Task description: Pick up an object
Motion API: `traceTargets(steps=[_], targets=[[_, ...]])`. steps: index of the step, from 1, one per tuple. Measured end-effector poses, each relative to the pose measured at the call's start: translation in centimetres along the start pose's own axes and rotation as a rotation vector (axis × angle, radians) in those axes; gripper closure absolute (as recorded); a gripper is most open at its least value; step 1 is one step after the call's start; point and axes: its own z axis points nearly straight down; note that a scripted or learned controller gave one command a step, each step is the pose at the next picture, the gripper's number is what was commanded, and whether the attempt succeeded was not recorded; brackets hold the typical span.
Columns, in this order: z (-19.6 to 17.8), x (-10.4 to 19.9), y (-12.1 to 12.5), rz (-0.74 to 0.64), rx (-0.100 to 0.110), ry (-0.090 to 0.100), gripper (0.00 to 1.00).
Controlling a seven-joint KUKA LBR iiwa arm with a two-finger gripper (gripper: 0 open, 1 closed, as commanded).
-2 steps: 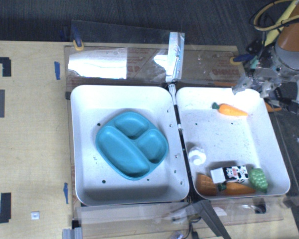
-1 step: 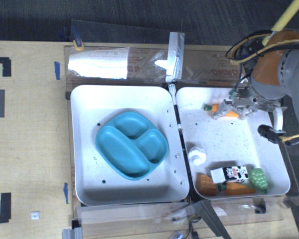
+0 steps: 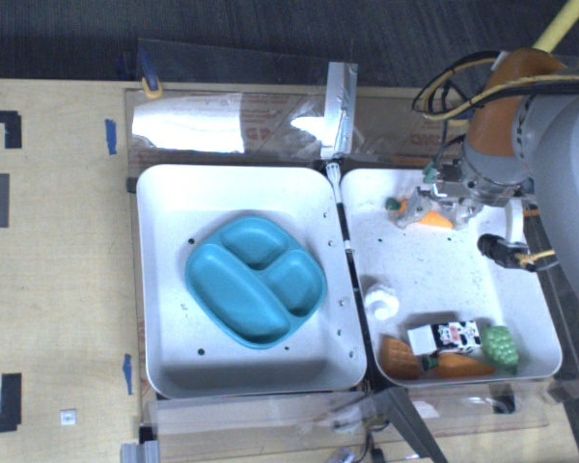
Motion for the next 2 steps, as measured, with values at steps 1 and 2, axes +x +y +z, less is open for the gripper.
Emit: traceTargets(steps=[1, 2], targets=[[0.00, 0.71, -0.07, -0.011, -0.002, -0.004, 0.00], [0.13, 0.89, 0.21, -0.174, -0.009, 0.003, 0.00]])
